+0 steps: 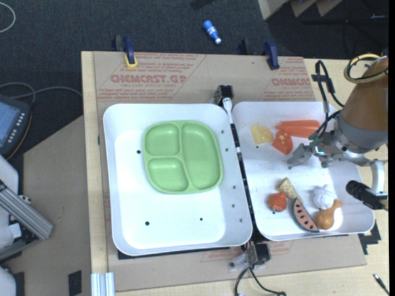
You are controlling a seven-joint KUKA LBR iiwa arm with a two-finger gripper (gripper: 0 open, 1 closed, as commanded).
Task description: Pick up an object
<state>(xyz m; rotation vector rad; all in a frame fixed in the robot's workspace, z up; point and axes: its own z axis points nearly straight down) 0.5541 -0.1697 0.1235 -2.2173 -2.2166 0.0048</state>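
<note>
Nearest us, at five o'clock, the watermelon slice (303,216) looks light, stiff, slick; we'd pinch its rind edges. Gripper (300,158) hovers at three o'clock, fingers spread, gripping nothing.

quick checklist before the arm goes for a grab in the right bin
1. Gripper carries nothing: ok, its fingers are spread with only bin floor between them.
2. Gripper over the right bin: ok.
3. A target close by: ok, the red block lies just left of the fingers, beside the orange carrot.
4. Target free of neighbours: not ok, the red block touches the carrot.
5. Height above the bin floor: cannot tell from this slanted view.
6. Green divided plate out of the way: ok, it sits in the left bin.
</note>
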